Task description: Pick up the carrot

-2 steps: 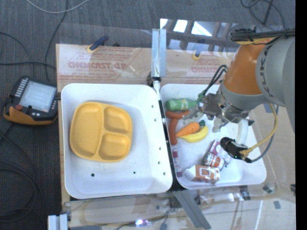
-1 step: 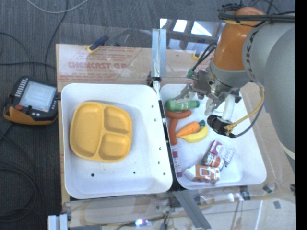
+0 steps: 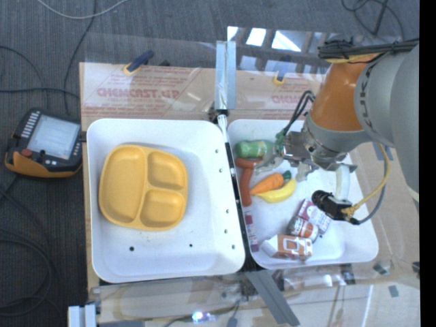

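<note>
Near edge, right bin [image 3: 361, 251]: red-and-white packets lie at the front, well apart from the gripper.
Carrot [image 3: 267, 183]: lies mid-bin toward the left wall, resting against a yellow banana [image 3: 281, 194] just in front of it.
Carrot axis: runs left to right with a slight upward tilt, thick end at left, green top at right.
Gripper [image 3: 291, 161]: hovers just behind and to the right of the carrot's green end; nothing visible between the jaws; cannot tell how wide open.
Key relation: carrot sits toward the near left of the gripper, close by; probably needs a short shift left and down, jaws set across the long axis.
Crowding: red sausage-like piece [image 3: 244, 182] just left, green piece [image 3: 253, 148] behind; risk of nudging the banana.
Left bin [image 3: 204, 251]: yellow divided plate [image 3: 144, 185], well apart from the carrot.
</note>
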Robot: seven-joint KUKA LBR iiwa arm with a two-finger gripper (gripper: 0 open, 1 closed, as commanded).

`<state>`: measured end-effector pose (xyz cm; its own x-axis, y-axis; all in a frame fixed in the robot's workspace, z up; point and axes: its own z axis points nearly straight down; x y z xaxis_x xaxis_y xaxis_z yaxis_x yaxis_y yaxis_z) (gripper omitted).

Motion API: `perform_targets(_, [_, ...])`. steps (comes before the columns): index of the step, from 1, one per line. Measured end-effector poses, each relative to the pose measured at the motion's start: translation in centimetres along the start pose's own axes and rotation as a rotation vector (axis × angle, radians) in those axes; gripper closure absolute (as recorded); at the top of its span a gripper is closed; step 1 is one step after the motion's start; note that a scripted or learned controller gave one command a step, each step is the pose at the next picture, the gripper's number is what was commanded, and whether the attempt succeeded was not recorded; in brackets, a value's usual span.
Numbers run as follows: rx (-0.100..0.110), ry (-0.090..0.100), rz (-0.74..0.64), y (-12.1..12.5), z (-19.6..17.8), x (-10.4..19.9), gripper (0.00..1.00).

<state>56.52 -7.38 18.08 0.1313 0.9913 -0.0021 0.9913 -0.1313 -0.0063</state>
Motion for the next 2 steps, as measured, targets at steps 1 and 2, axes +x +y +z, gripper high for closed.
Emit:
perform_targets(1, [-0.015,0.002,-0.092,4.42,9.19,-4.9,0.0])
perform_targets(2, [-0.018,0.002,-0.092,4.55,8.23,-4.87,1.0])
